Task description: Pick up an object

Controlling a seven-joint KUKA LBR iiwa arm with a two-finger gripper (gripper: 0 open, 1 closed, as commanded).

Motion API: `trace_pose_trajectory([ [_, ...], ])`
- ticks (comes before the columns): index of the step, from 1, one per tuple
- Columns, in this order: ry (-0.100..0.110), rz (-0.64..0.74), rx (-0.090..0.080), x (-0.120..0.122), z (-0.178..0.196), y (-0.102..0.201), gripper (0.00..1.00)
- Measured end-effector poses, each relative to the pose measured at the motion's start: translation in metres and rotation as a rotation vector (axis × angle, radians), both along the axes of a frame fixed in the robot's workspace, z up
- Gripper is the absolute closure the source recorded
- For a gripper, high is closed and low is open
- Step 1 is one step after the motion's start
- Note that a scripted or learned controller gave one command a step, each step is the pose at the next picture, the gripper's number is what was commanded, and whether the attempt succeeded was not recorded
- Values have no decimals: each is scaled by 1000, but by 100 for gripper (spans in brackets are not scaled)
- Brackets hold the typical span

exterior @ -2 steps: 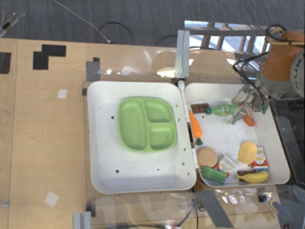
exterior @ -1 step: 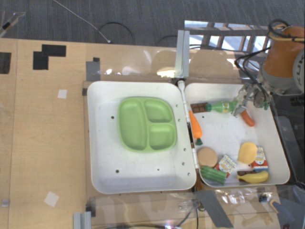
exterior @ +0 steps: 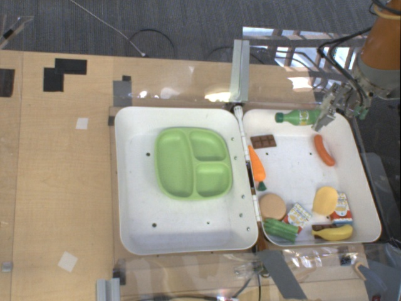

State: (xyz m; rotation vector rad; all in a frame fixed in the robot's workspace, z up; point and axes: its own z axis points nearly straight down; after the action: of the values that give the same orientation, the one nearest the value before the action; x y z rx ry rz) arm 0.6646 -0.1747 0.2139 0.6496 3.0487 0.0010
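Observation:
My gripper (exterior: 324, 116) hangs over the far right corner of the right bin (exterior: 366, 187), below the orange band of the arm (exterior: 382, 46). It sits just right of a green bottle (exterior: 297, 117) that lies on its side along the bin's far wall. A red sausage (exterior: 324, 150) lies a little in front of the gripper. I see nothing held in it.
The right bin also holds a chocolate bar (exterior: 263, 142), a carrot (exterior: 256, 165), a round bun (exterior: 272, 205), a green vegetable (exterior: 281, 229), a banana (exterior: 333, 232), a yellow piece (exterior: 325, 200) and small packets (exterior: 299, 215). A green divided plate (exterior: 192, 163) lies in the left bin (exterior: 135, 218).

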Motion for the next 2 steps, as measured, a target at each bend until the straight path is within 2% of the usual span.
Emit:
trace_pose_trajectory([
  [1,11,93,1,-66,-116,18,100],
  [2,12,289,-4,-28,-75,-32,100],
])
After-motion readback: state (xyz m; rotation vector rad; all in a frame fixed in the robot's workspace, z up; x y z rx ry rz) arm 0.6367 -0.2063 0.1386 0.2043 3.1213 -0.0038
